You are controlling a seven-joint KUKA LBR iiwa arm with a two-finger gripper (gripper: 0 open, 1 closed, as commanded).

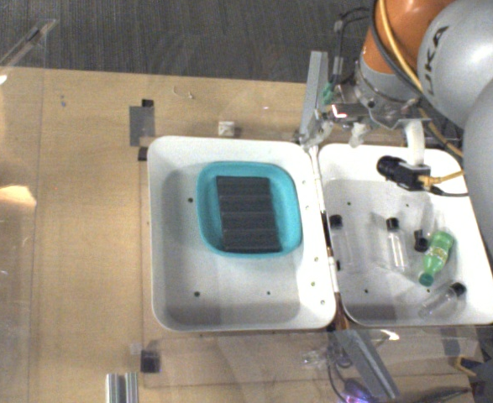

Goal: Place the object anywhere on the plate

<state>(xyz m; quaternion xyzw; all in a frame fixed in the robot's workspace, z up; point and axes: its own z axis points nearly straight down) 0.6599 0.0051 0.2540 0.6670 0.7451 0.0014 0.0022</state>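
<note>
Hovering gripper: open or closed, I cannot tell;
green bottle: I'd grasp across its middle;
plate: lower gently.

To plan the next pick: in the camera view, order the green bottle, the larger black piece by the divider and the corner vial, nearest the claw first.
From the claw:
1. black piece, beside the divider.
2. green bottle, right side.
3. corner vial, nearest the camera.

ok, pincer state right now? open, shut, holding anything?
Pincer: cannot be told from this view; it hangs at the back edge of the right shallow white bin.
</note>
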